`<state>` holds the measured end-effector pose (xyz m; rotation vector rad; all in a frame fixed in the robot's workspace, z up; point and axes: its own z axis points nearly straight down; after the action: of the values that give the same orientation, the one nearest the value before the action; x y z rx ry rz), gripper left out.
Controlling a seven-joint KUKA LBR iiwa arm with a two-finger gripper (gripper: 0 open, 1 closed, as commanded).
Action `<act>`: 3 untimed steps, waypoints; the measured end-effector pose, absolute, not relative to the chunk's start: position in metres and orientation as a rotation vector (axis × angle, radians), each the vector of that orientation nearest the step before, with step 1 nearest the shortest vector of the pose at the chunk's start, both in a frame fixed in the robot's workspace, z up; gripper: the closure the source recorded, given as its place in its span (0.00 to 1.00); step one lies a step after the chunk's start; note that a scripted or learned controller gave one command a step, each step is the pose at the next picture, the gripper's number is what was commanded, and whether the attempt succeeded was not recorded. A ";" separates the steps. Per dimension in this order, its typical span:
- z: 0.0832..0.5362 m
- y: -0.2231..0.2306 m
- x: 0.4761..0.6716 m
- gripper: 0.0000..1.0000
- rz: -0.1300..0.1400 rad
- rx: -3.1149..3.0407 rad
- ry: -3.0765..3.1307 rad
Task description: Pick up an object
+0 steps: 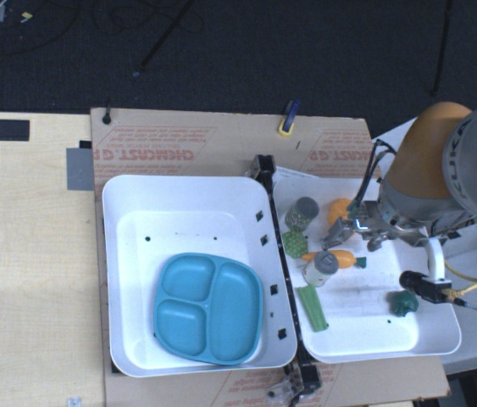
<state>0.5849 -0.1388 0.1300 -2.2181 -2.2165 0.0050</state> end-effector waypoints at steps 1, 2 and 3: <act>0.087 -0.136 0.587 0.00 -0.004 -2.223 -2.221; 0.097 -0.137 0.585 1.00 0.002 -2.223 -2.213; 0.155 -0.130 0.588 1.00 -0.002 -2.222 -2.222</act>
<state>0.5878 -0.1297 0.1555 -2.2218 -2.2221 -0.0020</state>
